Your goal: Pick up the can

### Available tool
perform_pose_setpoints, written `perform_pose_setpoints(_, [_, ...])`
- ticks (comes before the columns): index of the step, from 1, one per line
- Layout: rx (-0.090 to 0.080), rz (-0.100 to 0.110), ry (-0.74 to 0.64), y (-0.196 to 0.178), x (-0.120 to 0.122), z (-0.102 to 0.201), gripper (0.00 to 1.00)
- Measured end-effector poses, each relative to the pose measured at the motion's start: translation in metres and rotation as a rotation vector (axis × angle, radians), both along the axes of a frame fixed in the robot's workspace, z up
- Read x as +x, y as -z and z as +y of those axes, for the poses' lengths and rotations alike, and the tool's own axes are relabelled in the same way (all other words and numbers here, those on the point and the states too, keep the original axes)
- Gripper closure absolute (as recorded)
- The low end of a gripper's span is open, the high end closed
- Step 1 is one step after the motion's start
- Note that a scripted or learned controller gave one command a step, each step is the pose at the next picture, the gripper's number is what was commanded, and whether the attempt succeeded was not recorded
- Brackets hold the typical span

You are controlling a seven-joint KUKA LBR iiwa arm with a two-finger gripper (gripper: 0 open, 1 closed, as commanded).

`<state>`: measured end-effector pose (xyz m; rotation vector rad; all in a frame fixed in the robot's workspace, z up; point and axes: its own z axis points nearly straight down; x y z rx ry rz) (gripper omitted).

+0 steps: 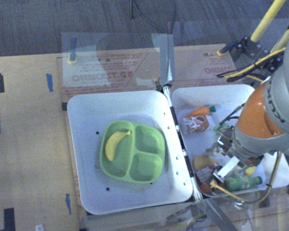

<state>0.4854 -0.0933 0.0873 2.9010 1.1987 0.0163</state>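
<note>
Grey arm [287,96] w/ orange band [257,118], possibly thin cables near wrist.

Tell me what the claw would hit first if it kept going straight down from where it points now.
Most likely the clutter in the right bin: the claw points into the pile near the green bottle and a small item. The arm hides the spot and depth is unclear, so I can't say which comes first.

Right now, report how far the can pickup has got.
Done: the arm is over the right bin, end effector low near its front. In hand: nothing confirmed. Left: what looks like the can lies beside the carrot, apart from the end effector; grasp and lift remain.
</note>
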Motion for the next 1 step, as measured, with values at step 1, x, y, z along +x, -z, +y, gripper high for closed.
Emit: perform_pose_setpoints(1, [0.001, 0.019, 0.141, -0.0433, 0.0245, -0.0929, 0.00])
